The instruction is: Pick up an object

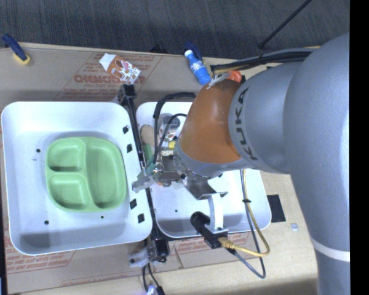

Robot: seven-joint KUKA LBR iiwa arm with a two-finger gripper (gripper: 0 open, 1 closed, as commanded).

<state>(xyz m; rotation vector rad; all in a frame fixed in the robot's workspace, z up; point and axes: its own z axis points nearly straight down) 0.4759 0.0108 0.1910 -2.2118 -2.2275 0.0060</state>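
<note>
Arm reaches from the right, wrist bent down over the right bin, hiding most of it. Gripper sits near the bins' shared wall. Green tray lies in the left bin.

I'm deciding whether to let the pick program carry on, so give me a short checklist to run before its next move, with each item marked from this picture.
1. Arm is over the right bin: ok.
2. Gripper sits low near the divider between the bins: ok.
3. A target object is identified under the gripper: cannot tell, the wrist hides most of that bin.
4. An object is held: cannot tell, nothing is visible at the gripper.
5. Green divided tray lies flat in the left bin, apart from the gripper: ok.
6. Yellow cable hangs over the right bin's near rim, a possible snag: not ok.
</note>
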